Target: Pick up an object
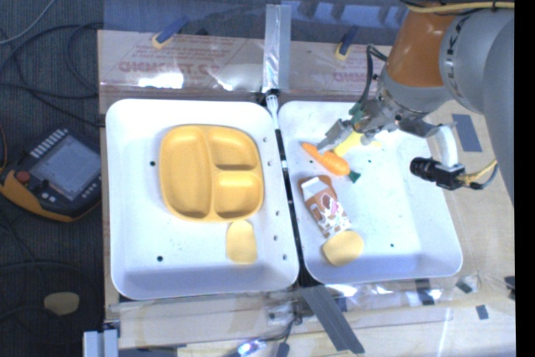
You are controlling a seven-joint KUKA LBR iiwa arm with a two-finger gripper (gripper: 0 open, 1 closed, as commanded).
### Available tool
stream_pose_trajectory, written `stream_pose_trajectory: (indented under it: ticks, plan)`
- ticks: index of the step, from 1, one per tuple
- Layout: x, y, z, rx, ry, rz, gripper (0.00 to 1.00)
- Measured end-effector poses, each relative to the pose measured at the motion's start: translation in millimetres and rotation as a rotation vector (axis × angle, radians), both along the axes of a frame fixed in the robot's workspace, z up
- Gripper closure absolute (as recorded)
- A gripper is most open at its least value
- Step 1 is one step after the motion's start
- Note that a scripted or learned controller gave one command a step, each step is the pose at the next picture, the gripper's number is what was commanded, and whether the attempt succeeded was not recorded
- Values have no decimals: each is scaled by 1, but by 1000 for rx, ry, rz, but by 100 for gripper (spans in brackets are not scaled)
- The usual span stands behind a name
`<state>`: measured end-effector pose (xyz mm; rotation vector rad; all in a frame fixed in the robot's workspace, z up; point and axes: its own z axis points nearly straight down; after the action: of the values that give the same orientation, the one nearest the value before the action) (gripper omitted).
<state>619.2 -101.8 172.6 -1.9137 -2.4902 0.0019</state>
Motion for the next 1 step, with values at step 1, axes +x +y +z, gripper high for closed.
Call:
stream_pose_trajectory:
  ticks: [1]
  plan:
    - [21,-1,-63,-7,-26,113,0]
